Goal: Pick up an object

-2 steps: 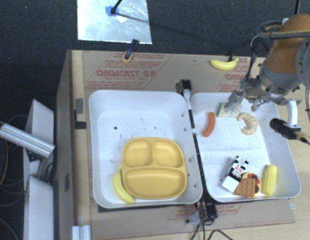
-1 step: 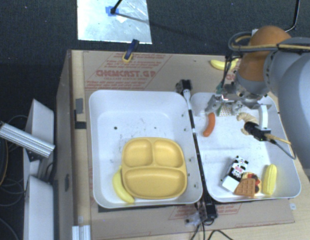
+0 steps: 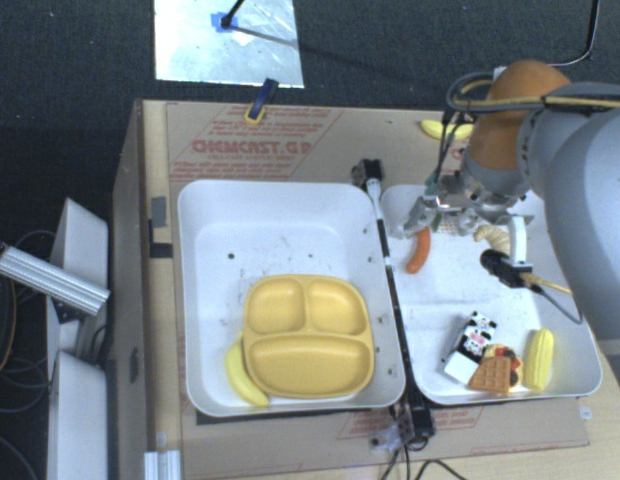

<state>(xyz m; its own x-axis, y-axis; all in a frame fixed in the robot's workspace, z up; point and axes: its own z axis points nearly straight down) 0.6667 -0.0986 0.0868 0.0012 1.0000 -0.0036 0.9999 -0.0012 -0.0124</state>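
A brown bench (image 3: 290, 143) on dark carpet carries two shallow white bins side by side, seen from above at a slant. The grey arm enters from the right, and its gripper (image 3: 427, 216) hangs over the far left corner of the right bin (image 3: 580, 373). An orange sausage (image 3: 418, 251) lies on the bin floor just below the gripper in the picture, its upper end close under it. Whether they touch cannot be told, nor whether the gripper is open or closed. Nothing is seen held in it.

Well below and right of the gripper, a black-and-white cow-patterned carton (image 3: 470, 345), a brown waffle piece (image 3: 495, 371) and a yellow toy (image 3: 539, 358) cluster together. Far to the gripper's lower left, in the left bin (image 3: 280, 203), a yellow divided plate (image 3: 308, 334) sits beside a banana (image 3: 240, 373).
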